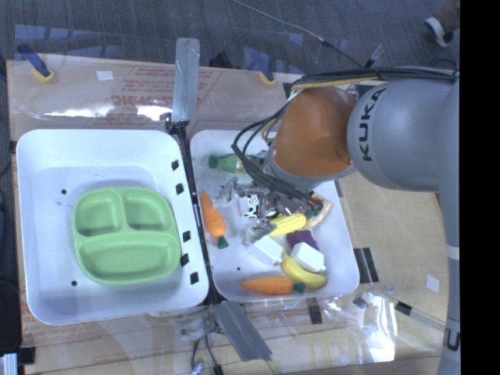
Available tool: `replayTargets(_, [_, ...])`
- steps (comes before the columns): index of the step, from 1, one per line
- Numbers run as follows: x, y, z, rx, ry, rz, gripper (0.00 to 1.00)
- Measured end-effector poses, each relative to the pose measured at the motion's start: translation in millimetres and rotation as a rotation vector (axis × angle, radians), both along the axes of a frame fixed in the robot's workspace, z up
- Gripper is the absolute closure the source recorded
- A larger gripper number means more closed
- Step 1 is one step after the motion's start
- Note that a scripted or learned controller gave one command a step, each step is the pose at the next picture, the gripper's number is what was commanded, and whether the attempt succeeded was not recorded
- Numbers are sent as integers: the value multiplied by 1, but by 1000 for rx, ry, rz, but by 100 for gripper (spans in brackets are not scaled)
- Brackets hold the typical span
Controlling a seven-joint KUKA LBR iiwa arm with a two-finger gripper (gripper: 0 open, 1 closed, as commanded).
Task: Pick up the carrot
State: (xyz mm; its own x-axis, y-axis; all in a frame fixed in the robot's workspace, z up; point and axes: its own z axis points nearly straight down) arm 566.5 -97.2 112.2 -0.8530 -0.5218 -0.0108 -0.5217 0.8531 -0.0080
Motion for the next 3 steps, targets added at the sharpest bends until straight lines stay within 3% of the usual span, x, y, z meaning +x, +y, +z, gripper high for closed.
replayTargets(1, [-27,-8,-19,3,11,-268,0])
replayTargets(2, [-60,5,-18,6,17,-706,0])
replayTargets(3, [7,5,-20,7,11,-662,0])
